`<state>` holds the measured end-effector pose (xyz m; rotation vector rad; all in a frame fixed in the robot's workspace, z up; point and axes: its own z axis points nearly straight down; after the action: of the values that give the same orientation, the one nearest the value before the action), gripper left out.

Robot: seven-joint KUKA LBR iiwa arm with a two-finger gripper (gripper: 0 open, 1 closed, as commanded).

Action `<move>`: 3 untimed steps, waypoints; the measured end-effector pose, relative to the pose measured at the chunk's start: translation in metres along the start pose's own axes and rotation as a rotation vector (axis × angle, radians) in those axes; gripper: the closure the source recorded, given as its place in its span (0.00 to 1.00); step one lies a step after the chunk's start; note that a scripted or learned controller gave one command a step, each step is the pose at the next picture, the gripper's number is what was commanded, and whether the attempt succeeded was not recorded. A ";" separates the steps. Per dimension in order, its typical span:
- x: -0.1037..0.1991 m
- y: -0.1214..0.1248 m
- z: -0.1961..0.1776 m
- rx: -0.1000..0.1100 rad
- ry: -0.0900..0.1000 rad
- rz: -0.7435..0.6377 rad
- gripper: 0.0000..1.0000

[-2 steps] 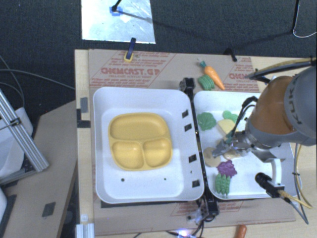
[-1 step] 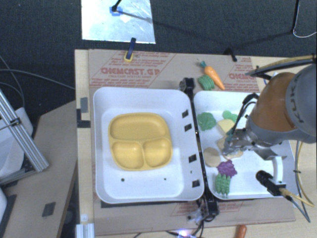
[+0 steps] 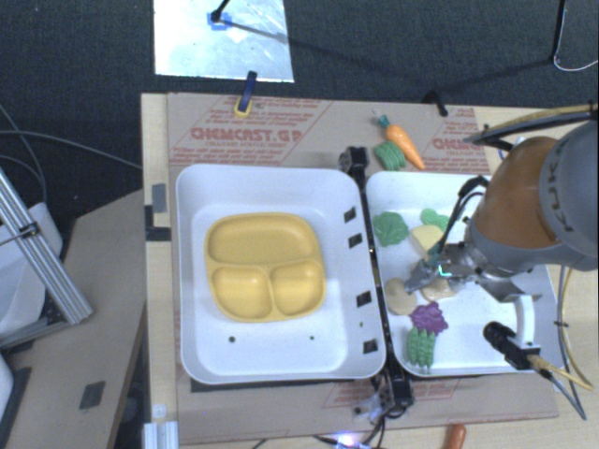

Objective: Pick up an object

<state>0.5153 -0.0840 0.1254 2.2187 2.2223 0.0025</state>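
My gripper (image 3: 423,280) hangs low over the right bin (image 3: 468,352), near its left-centre. Just below its tip lie a tan round piece (image 3: 401,297) and a pale yellow piece (image 3: 426,238), with a purple grape bunch (image 3: 429,317) and a green corn-like toy (image 3: 420,347) further toward the front. A green leafy toy (image 3: 389,227) and a light green piece (image 3: 432,219) lie toward the bin's back. The wrist hides the bin's right half.
The left bin (image 3: 271,187) holds a yellow three-compartment plate (image 3: 265,266). A toy carrot (image 3: 404,142) with a green top lies on the cardboard behind the right bin. A blue and yellow tool (image 3: 246,94) lies at the bench's back edge.
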 end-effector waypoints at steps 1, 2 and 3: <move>0.000 0.001 -0.011 -0.002 0.000 -0.001 1.00; 0.000 0.001 -0.010 -0.002 0.000 -0.001 0.00; 0.000 0.002 -0.021 -0.004 0.001 -0.003 1.00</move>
<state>0.5169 -0.0838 0.1464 2.2144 2.2236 0.0071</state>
